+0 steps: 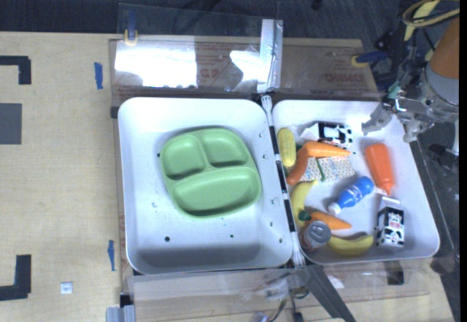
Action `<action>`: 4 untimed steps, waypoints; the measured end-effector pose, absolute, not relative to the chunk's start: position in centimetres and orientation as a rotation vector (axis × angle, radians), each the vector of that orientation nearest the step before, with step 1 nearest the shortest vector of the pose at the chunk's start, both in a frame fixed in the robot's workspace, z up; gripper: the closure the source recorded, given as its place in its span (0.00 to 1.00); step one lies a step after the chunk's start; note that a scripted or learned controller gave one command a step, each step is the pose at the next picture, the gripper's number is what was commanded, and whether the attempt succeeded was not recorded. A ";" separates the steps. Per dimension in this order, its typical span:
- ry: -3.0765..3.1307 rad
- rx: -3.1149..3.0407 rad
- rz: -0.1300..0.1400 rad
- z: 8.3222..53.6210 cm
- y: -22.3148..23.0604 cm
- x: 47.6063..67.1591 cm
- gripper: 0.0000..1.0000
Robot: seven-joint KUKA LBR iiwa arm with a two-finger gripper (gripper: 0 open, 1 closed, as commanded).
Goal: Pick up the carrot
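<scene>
Two carrots lie in the right bin [427,229]. One carrot [328,149] lies across the far middle, and a smaller carrot [330,221] sits near the front beside a grey can [315,234]. My gripper [392,123] hangs over the bin's far right corner, up and to the right of both carrots. It is open with nothing between its fingers. An orange bottle [380,166] stands out just below it.
The right bin also holds a corn cob [286,147], a blue bottle [352,193], bananas [352,243], two black-and-white cartons [392,226] and a patterned packet [327,168]. The left bin [139,225] holds a green divided plate [210,171].
</scene>
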State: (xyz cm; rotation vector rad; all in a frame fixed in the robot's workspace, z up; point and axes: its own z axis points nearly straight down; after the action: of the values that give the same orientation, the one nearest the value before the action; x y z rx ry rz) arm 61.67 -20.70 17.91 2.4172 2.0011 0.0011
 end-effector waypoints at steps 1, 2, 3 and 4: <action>2.078 2.353 0.000 16.4 -21.1 62.4 0.00; 2.029 2.400 -0.001 13.9 -20.8 58.8 0.00; 2.028 2.400 -0.001 13.9 -20.9 58.8 0.00; 2.033 2.405 0.015 9.0 -19.9 61.4 0.00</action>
State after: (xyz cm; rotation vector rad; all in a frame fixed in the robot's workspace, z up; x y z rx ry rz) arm 61.35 -19.91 8.96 2.4050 2.0327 0.0147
